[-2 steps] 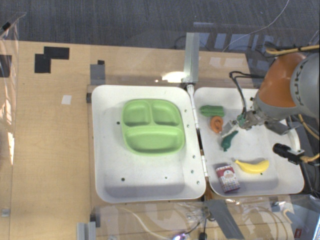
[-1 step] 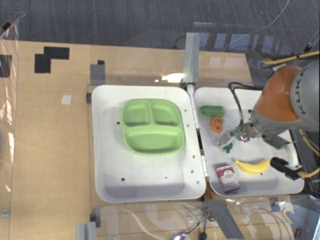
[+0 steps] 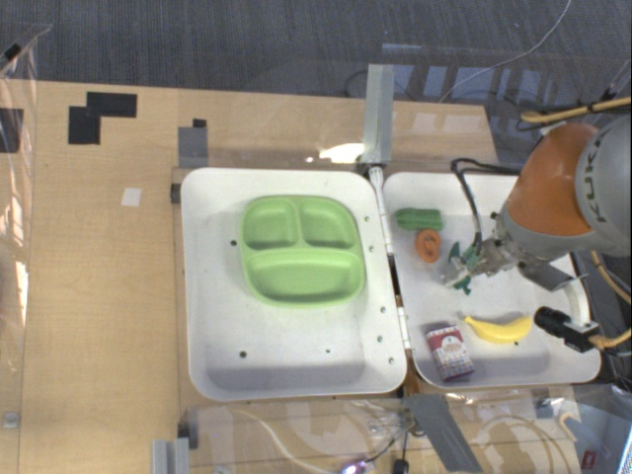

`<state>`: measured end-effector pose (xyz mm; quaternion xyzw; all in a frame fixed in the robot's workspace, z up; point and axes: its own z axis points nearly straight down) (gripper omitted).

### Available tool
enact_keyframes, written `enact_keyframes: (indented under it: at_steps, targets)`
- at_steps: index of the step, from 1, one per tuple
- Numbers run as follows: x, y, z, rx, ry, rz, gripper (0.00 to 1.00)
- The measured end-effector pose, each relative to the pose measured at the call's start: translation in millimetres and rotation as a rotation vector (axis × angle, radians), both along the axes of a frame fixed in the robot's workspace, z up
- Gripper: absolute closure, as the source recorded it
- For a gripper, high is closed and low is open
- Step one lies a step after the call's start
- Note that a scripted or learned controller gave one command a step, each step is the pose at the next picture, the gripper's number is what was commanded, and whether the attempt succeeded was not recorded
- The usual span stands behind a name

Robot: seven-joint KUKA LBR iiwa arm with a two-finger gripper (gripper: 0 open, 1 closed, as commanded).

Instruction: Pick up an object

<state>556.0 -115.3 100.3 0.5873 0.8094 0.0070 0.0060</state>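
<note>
The nearest thing to my claw (image 3: pixel 462 271) is the small orange piece (image 3: pixel 429 246), lying in the right bin (image 3: pixel 563 363) toward its far left part, just to the left of my fingertips and apart from them. Just beyond it, a green pickle-shaped piece (image 3: pixel 420 219) is lying on its side, close to the orange one. Toward the near side of the same bin a yellow banana (image 3: pixel 499 328) is resting with its curve bowing toward me, and just left of it and nearer still a small red and white box (image 3: pixel 449 350) is lying flat by the bin's near wall. I am hanging my claw low over the middle of this bin, tips pointing down and left; nothing is sitting between my fingers as far as I am seeing, and whether they are spread or pinched together I cannot tell from up here. My orange-banded arm (image 3: pixel 553 191) is reaching in from the right. In the left bin (image 3: pixel 212 363) a green divided plate (image 3: pixel 300 250) with three compartments is sitting flat near the middle. Both bins are resting side by side on the wooden bench (image 3: pixel 89 294).
</note>
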Motion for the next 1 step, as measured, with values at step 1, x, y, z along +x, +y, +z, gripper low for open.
enact_keyframes:
  at_steps: [1]
  targets:
    - [10.4,92.5,105.5,-0.003,0.018,-0.151,1.0]
